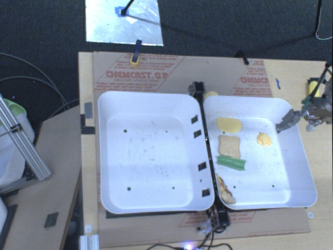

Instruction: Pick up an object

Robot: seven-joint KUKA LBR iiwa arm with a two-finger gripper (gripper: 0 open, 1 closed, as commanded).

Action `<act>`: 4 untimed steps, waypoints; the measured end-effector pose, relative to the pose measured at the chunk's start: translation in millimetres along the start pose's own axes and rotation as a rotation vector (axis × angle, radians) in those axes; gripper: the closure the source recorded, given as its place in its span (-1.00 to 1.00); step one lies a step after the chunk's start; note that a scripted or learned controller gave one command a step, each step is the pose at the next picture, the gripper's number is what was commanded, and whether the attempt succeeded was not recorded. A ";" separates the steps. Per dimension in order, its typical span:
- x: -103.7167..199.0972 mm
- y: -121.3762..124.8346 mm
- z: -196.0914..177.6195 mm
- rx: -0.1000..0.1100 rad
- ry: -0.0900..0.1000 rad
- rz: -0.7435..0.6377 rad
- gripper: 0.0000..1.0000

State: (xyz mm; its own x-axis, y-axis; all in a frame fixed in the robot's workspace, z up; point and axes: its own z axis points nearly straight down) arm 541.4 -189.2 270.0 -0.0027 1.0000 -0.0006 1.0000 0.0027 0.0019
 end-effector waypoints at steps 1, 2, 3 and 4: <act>-14.0 -33.4 141.5 0.015 0.004 0.004 -1.00; -16.2 19.5 188.0 0.000 0.000 -0.003 -1.00; -4.8 93.4 166.1 -0.009 -0.002 -0.006 -1.00; 14.3 129.2 185.3 -0.003 0.001 -0.004 -1.00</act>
State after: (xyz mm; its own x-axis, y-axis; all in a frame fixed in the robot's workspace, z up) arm 670.9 -174.6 84.9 -0.0071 1.0000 0.0007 1.0000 0.0071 0.0052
